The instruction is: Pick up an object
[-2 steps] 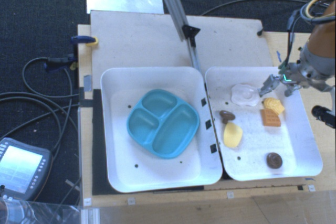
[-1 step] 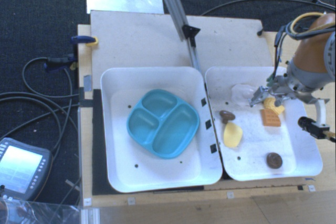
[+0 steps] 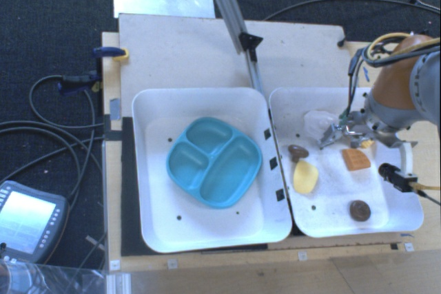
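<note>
Left bin (image 3: 148, 169): blue divided plate (image 3: 214, 161). Right bin (image 3: 406, 217): yellow piece (image 3: 305, 177), long axis near-vertical; orange block (image 3: 356, 160); two brown items. Pincer (image 3: 331, 136) state: cannot tell.

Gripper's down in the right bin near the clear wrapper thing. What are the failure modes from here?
1. The gripper sits at the crumpled clear plastic piece; thin and see-through, it may slip out or never get caught.
2. The orange block lies right beside the wrist, so a descent or sweep could knock it aside.
3. The brown oval item and yellow piece lie touching near the right bin wall; a grasp there may shove both.
</note>
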### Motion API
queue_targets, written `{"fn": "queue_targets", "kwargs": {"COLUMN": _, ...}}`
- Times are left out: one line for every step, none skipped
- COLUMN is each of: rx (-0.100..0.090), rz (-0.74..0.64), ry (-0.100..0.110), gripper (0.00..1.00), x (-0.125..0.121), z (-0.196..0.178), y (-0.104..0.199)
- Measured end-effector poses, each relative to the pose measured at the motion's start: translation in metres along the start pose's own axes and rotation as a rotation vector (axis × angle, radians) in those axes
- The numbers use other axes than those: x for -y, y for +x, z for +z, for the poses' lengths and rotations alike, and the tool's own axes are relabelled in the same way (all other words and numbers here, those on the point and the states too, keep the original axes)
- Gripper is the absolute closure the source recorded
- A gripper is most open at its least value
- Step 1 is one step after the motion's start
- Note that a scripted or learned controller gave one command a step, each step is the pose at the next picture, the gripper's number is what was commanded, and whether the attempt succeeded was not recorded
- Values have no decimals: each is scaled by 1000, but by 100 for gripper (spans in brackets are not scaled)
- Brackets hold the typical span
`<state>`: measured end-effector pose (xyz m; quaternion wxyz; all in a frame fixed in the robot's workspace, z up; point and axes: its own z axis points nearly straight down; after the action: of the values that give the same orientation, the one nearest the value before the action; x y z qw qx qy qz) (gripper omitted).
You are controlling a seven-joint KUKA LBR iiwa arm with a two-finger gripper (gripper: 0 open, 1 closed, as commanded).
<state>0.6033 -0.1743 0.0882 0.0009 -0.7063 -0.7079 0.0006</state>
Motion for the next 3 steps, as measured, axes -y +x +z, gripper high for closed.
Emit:
{"fn": "queue_targets", "kwargs": {"rx": 1, "rz": 1, "ry": -6, "gripper": 100, "x": -2, "z": -14, "y": 0}}
{"fn": "queue_targets", "kwargs": {"rx": 1, "rz": -6, "ry": -9, "gripper": 100, "x": -8, "z": -68, "y": 9}}
{"fn": "queue_targets", "kwargs": {"rx": 2, "rz": -4, "ry": -10, "gripper": 100, "x": 0, "z": -124, "y": 6}}
